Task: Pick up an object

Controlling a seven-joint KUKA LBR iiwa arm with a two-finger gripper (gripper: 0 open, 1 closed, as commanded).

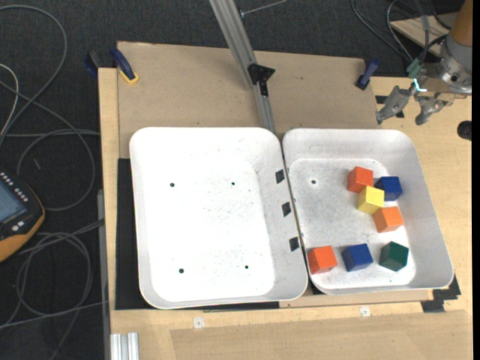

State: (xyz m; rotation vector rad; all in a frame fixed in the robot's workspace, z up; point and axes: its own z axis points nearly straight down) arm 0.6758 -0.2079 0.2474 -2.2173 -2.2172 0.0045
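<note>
The gripper [409,109] is seen at the upper right, above the bare bench [315,96] just beyond the far rim of the right bin [427,201]. Its two fingers are spread apart, and nothing is held between them. The grey wrist with its orange band is cut off by the top right corner of the view.

All seven blocks are found in the right bin. A cluster is formed toward the bin's far right: an orange cube [360,178], a blue cube [389,187] just beside it, a yellow cube [371,199] touching both, and a second orange cube [388,218] just below the yellow one. Along the near wall a row is laid out: an orange block [322,259], a blue block [357,256] and a dark green block [394,256], each set slightly apart from the next. The green block's shape appears less square than the others, though this cannot be judged with certainty.

The left bin [150,201] is seen beside the right one, the two touching along their shared edge. A slanted metal rail [240,43] is seen crossing the bench from the top.
</note>
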